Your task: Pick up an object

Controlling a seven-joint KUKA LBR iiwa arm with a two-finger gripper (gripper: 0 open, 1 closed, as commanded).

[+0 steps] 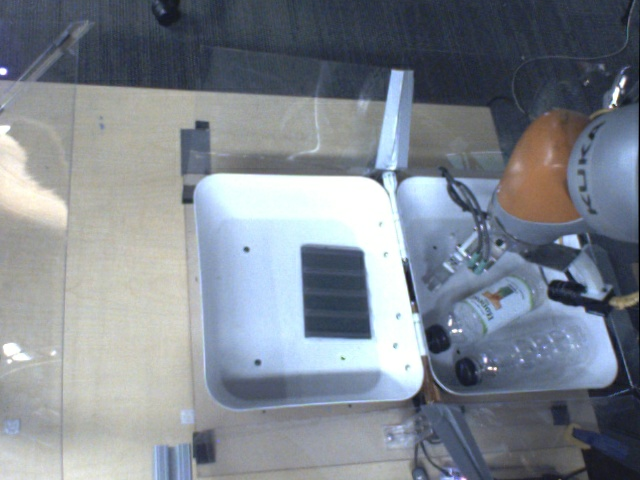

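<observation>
The arm (560,173) leans in from the right over the right bin (425,213), its orange band bulging above the wrist, and "KUKA" reads down the grey casing. The gripper (472,255) points down into that bin, just above the bottles; I cannot tell how it is set. A clear bottle (490,310) with a white and green label, too small to read, lies on its side. A second bottle (525,353) lies beside it. A dark ridged pad (336,291) sits in the left bin (230,268).
</observation>
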